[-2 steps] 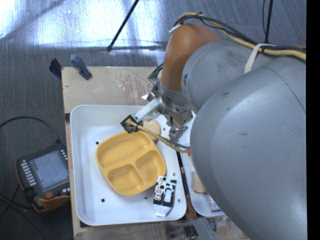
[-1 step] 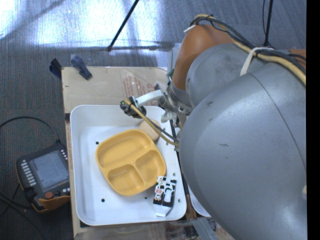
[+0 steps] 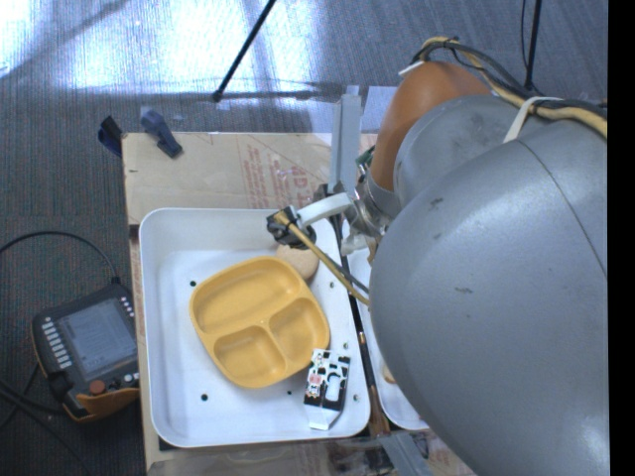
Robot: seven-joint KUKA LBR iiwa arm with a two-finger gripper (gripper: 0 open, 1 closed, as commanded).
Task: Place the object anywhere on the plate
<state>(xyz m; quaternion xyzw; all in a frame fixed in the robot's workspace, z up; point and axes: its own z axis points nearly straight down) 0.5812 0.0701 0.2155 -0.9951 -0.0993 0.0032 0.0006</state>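
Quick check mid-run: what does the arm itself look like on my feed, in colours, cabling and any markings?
The arm is a bulky, rounded shell in smooth grey with a few small dark scuffs. Above the wrist sits an orange band. Yellowish cables run over its top, cinched by a white strap. No lettering is legible.

Bare floor of the left bin [image 3: 167, 266] lies open at the 7, 9 and 11 o'clock sides of the yellow plate [image 3: 260, 322]. A black-and-white packet [image 3: 327, 383] crowds its 5 o'clock, a tan object [image 3: 302, 263] touches its 1 o'clock rim, and the grey arm [image 3: 496, 286] overhangs everything at 3 o'clock.
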